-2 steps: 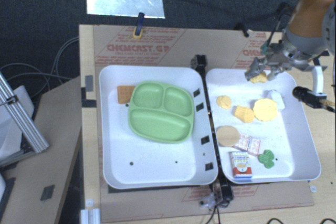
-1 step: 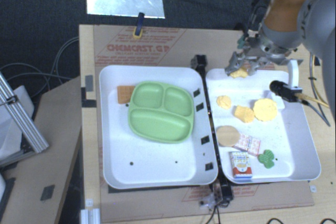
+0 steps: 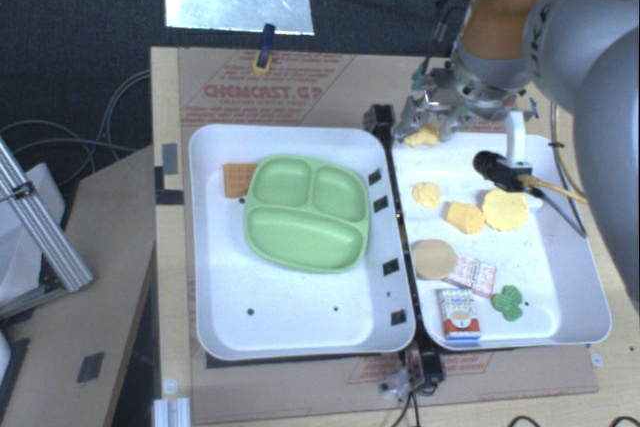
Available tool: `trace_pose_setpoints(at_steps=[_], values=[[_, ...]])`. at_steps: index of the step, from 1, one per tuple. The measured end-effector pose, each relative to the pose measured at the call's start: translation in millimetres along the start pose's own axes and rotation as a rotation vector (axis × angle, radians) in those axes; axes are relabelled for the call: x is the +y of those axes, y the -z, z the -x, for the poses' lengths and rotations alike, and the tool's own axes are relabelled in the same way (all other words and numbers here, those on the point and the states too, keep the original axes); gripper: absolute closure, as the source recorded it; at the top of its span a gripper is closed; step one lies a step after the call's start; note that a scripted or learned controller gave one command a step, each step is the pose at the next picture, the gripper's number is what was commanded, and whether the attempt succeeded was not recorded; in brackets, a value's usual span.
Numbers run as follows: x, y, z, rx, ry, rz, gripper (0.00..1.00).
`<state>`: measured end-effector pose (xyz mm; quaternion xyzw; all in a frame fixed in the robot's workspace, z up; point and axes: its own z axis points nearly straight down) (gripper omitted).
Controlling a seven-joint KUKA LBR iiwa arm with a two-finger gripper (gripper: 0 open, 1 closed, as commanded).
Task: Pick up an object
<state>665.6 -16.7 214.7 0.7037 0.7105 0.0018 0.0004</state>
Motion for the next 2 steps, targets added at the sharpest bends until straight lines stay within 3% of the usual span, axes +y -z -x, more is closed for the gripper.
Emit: trace_pose_setpoints(at_steps=[1,2], values=[[8,3,-58,0.001,0.000,0.001,1.00],[-5,1,-80,-0.001,-0.002,-0.002,1.00]])
